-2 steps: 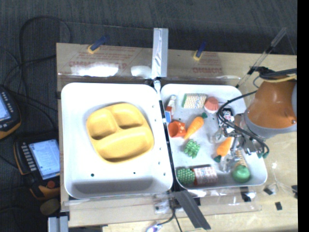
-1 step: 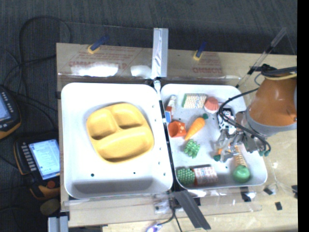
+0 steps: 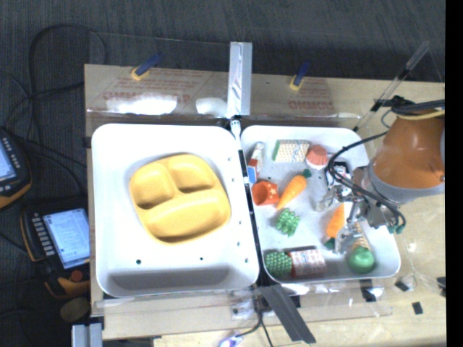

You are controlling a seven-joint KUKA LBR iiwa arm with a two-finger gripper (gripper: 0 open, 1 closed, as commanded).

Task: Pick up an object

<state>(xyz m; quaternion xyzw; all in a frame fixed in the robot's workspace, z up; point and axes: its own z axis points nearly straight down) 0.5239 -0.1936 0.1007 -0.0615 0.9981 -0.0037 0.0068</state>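
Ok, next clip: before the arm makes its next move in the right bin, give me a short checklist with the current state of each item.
1. Gripper is over the right bin, which holds the toys: ok.
2. A target lies close to the gripper: ok, an orange carrot-like piece is right beside it and a green ball just below.
3. Something is held between the fingers: cannot tell, cables and the wrist clutter that spot.
4. Finger opening: cannot tell.
5. Neighbours clear of the gripper: not ok, carrot piece and ball crowd it.
6. Yellow divided tray sits in the left bin, out of the way: ok.
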